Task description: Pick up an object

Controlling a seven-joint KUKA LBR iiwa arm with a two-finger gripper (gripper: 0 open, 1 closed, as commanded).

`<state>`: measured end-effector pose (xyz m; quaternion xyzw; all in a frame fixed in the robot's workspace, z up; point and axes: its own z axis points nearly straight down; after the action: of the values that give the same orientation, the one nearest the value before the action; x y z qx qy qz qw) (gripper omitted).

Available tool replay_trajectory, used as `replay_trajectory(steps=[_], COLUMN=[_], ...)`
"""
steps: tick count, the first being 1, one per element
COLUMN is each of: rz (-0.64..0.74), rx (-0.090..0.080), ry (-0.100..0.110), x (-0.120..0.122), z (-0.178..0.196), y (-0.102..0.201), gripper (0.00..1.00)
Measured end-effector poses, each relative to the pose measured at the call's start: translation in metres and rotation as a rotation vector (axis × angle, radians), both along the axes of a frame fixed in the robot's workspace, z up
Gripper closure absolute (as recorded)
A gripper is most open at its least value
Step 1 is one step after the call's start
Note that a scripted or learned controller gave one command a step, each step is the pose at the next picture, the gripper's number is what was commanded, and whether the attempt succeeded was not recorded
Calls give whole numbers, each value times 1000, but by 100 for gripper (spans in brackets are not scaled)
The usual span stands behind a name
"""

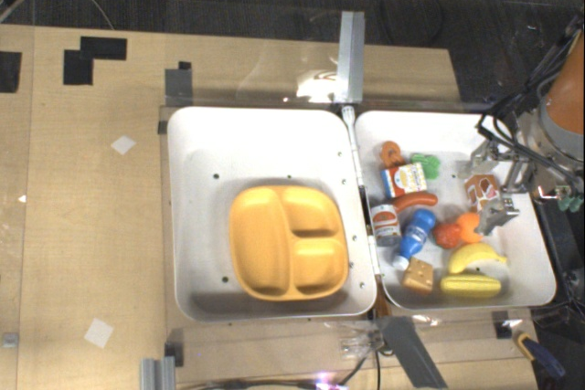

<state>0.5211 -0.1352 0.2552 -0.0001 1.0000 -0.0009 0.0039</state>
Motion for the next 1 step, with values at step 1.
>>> replay_trajectory(steps=[1], rz=[-229], rx=[3], ry=[3], x=[24], z=[-106], y=[-34], gripper=[0])
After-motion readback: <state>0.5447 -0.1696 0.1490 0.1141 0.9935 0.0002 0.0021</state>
